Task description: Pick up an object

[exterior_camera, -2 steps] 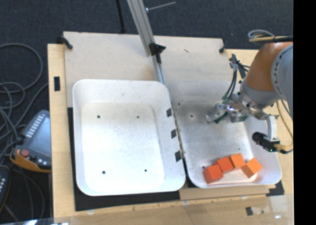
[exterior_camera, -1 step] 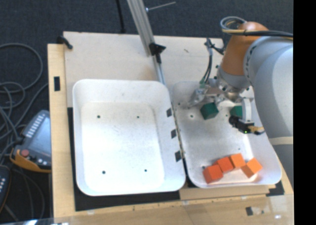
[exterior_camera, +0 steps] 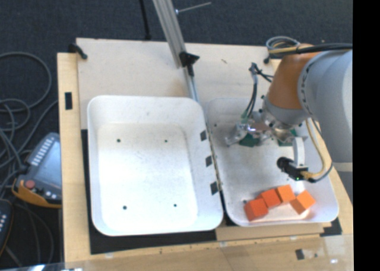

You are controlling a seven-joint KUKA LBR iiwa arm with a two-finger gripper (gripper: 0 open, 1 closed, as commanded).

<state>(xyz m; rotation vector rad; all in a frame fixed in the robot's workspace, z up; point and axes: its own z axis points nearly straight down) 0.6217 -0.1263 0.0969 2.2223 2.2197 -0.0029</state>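
The grey arm [exterior_camera: 323,97] with its orange band reaches in from the right over the right bin [exterior_camera: 234,115], its hand [exterior_camera: 252,136] low in the upper half of that bin. A small green object [exterior_camera: 252,139] shows at the hand's tip, but whether it sits between the fingers, and how wide they stand, cannot be told from this view. Three orange blocks [exterior_camera: 278,200] lie close together near the bin's front edge, well apart from the hand. The left bin [exterior_camera: 98,112] sits beside it on the wooden counter [exterior_camera: 124,65].
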